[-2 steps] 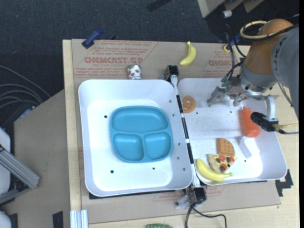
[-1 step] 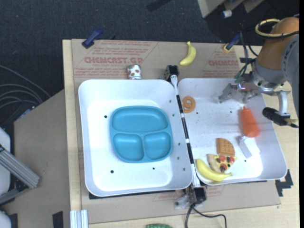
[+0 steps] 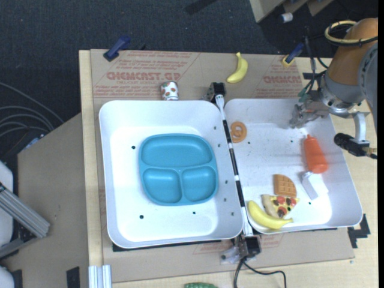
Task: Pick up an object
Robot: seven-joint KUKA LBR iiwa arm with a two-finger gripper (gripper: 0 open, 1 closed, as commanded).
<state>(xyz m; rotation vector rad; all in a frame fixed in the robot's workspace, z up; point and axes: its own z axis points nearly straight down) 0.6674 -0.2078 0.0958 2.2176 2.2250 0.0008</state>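
The right bin (image 3: 342, 203) holds several toy foods. A small brown pretzel (image 3: 238, 131) lies near its left wall. An orange carrot-like piece (image 3: 314, 155) rests right of centre, with a pale grey block (image 3: 309, 185) just below it. At the front lie a waffle (image 3: 285, 185), a pizza slice (image 3: 280, 204) and a yellow banana (image 3: 266, 216), all close together. My gripper (image 3: 300, 115) hangs over the bin's back right area, above and a little left of the orange piece, with the arm (image 3: 351, 65) rising behind it. Nothing shows in its grasp.
The left bin (image 3: 114, 161) carries a blue divided plate (image 3: 177, 168). On the cardboard behind the bins lie a second banana (image 3: 238, 69) and a small patterned can (image 3: 170, 90). Blue clamps (image 3: 116, 48) sit at the board's back edge.
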